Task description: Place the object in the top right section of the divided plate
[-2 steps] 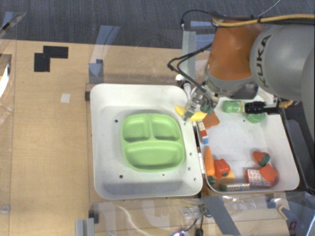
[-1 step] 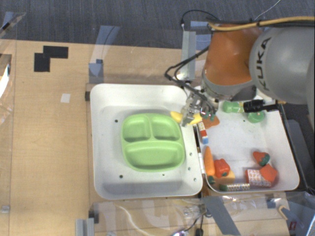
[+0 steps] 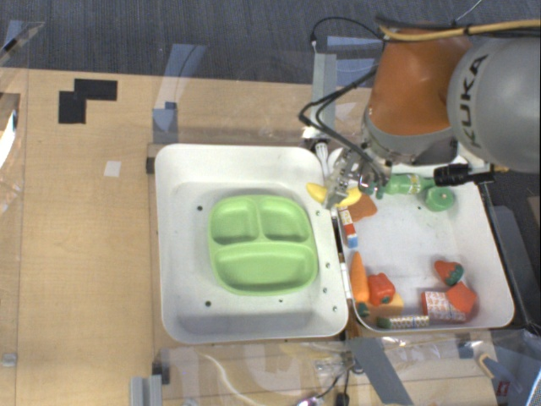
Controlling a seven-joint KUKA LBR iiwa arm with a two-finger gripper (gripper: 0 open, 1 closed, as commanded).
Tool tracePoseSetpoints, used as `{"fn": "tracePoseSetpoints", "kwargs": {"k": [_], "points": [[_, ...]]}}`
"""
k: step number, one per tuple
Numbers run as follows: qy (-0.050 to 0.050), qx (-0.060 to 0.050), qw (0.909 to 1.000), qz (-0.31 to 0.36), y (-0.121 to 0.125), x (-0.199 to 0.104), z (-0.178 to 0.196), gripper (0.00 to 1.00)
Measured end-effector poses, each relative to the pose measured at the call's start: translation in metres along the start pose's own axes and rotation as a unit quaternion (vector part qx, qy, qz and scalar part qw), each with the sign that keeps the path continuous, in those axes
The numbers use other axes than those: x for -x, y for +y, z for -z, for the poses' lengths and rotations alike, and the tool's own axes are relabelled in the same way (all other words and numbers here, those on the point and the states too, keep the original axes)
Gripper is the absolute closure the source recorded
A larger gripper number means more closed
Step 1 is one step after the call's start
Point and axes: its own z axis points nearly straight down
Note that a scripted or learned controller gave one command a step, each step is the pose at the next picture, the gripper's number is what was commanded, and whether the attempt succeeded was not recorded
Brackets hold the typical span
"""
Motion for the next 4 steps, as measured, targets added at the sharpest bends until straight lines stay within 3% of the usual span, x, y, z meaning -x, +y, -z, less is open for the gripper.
{"fn": "tracePoseSetpoints", "kwargs": {"k": [1,2,3,4], "points": [[-0.001,0.0,0.9978,0.067,0.015,0.03,-0.019,1.0],[0.0,-0.001,0.9937,0.112,-0.018,0.01,-0.019,1.0],[-0.001,0.0,0.9908,0.136,0.006,0.022,-0.019,1.0],[-0.002,0.0,0.9794,0.202,-0.02,0.055,-0.018,1.0]]}}
